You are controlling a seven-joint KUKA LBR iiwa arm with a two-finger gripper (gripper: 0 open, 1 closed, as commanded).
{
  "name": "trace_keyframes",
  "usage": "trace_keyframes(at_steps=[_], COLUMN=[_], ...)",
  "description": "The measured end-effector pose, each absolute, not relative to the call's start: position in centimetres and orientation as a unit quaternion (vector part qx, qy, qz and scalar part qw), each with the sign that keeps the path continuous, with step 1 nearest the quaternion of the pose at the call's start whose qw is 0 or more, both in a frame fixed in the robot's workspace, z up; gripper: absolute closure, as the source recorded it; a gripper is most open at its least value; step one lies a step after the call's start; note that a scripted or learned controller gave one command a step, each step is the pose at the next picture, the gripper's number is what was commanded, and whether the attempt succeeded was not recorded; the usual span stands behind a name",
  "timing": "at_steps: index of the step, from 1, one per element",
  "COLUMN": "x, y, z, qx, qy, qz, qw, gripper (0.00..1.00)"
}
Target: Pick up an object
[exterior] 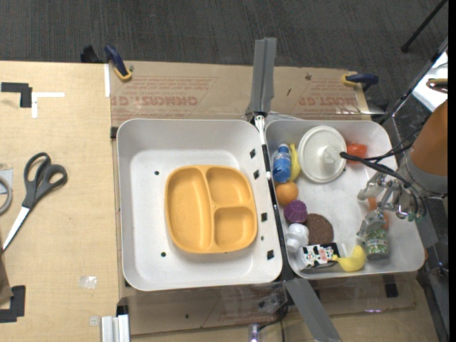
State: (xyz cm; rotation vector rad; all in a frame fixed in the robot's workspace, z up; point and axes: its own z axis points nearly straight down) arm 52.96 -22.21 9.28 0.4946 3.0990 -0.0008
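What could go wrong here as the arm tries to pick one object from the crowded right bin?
The metal two-finger gripper hangs near the right white bin's right wall, so it may bump that wall. A small green jar and a yellow banana-shaped toy lie close together below it, so it could nudge one while reaching the other.

divided plate [211, 209] in left bin [135, 191]; lid [322, 154] in right bin [406, 258], scissors [32, 187] far left

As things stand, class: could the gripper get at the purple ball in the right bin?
Probably yes. The purple ball lies uncovered from above, though the orange ball and brown disc crowd it; the gripper hovers nearby.
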Motion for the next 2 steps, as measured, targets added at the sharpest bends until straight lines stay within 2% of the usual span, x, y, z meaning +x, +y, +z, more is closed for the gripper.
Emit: trace_keyframes(at_steps=[1, 2], x=[53.1, 57.9], y=[-22.2, -14.5], z=[10.2, 9.2], qx=[0.156, 0.218], qy=[0.988, 0.976], qz=[-0.0007, 0.0003], qw=[0.003, 0.002], gripper=[1.0, 1.0])
